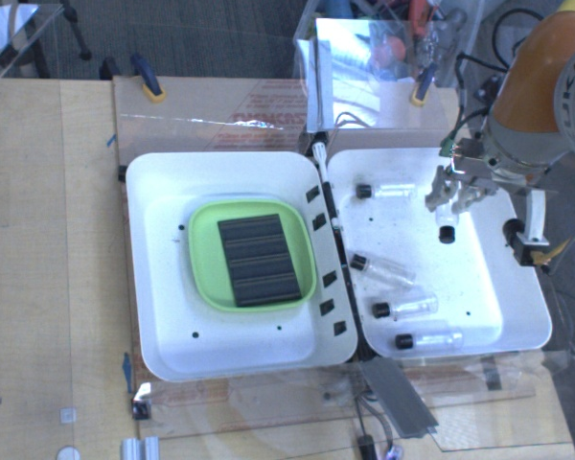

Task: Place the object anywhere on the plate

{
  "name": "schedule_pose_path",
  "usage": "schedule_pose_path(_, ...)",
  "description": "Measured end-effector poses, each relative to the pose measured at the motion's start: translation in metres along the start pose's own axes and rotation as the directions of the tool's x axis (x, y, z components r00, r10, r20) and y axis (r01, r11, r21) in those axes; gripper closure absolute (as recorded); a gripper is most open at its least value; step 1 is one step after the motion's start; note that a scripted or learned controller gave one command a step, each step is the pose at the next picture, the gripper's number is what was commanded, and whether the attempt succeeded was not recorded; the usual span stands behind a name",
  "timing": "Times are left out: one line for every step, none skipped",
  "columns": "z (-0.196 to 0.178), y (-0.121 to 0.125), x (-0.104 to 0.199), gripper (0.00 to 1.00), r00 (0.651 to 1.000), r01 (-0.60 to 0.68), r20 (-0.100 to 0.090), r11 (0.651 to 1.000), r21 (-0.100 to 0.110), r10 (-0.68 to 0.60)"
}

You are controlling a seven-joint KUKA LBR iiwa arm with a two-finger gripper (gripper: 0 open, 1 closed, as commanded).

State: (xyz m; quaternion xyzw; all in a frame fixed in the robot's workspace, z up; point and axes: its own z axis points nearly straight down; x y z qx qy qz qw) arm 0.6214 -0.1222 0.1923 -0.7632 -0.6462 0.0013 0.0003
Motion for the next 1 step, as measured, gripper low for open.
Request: schedule_pose_path(-0.0002,0.0001,0.0,0.0,1.0,0.0,0.0,1.0,0.0,0.0)
